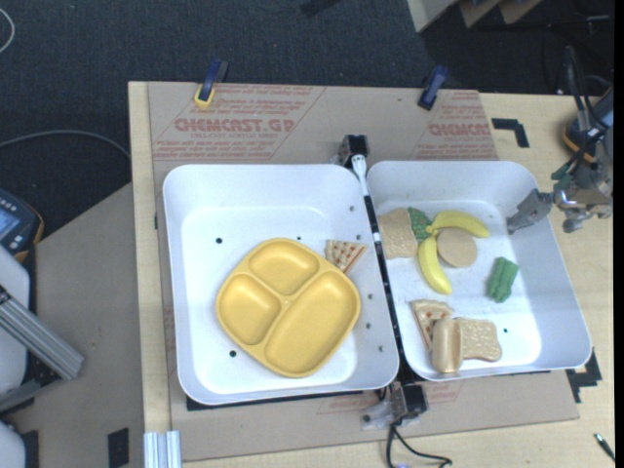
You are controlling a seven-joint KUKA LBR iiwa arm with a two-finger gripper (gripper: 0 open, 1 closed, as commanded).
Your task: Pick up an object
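The right bin [546, 310] holds several toy foods. Two yellow bananas [433, 263] lie near its middle beside a round tan bun [456, 251]. A green pickle [502, 279] lies to their right. A bread slice [395, 233] and a green leafy piece [419, 223] sit at the back left. A hot dog [446, 345], a toast slice [479, 339] and a waffle wedge [428, 312] lie at the front. My gripper [548, 209] hovers over the bin's back right rim, apart from all the food, with nothing seen in it.
The left bin [195, 222] bears a yellow divided plate [286, 305] and a small waffle piece [343, 253] near the shared wall. Clamps [208, 83] hold the cardboard base at the back. Cables run along the front edge.
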